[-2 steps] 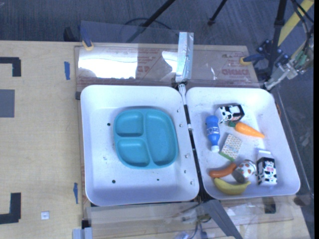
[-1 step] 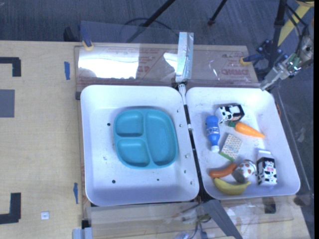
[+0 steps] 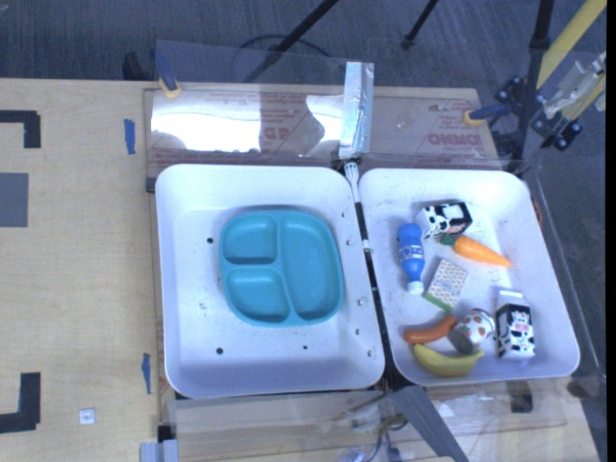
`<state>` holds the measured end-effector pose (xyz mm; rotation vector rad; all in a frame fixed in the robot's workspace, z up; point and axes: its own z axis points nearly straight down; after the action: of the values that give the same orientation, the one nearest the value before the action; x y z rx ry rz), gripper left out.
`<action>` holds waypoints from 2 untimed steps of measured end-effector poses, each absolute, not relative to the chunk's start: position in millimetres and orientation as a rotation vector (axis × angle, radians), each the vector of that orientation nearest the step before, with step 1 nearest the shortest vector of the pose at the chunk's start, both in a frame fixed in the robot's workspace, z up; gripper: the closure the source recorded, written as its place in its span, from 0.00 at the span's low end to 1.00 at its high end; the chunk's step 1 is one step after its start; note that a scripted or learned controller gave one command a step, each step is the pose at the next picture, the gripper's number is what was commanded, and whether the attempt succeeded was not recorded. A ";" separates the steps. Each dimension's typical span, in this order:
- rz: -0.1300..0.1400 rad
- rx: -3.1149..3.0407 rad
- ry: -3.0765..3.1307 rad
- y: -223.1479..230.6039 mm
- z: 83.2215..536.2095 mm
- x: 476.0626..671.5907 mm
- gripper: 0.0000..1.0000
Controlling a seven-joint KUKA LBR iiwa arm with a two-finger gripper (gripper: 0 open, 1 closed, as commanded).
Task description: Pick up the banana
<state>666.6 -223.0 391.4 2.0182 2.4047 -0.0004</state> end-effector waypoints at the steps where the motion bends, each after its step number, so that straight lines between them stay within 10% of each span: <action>1: -0.002 2.011 2.407 -221.2 400.7 668.0 1.00; 2: -0.002 2.011 2.408 -220.8 400.5 668.1 0.00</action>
<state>668.1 -220.8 400.5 2.0111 2.4081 -0.0022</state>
